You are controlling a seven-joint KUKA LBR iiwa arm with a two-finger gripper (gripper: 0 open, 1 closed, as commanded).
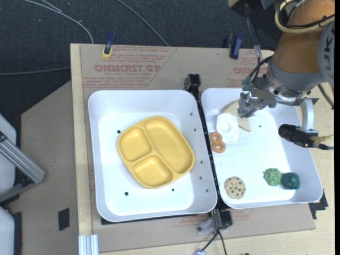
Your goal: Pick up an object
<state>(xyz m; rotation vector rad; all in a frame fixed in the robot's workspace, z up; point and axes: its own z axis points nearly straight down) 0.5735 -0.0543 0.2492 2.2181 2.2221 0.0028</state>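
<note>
Currently gripper point(248, 110) sits low over the right bin point(305, 166) (far end); can't tell finger state. White cup point(226, 126) and tan wedge point(245, 125) lie just below it, pretzel point(217, 142) nearby.

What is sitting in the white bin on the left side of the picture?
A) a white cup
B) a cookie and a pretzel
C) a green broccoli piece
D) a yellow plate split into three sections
D: the yellow divided plate lies in the left bin, while the cookie, pretzel and broccoli are in the right bin.
</note>
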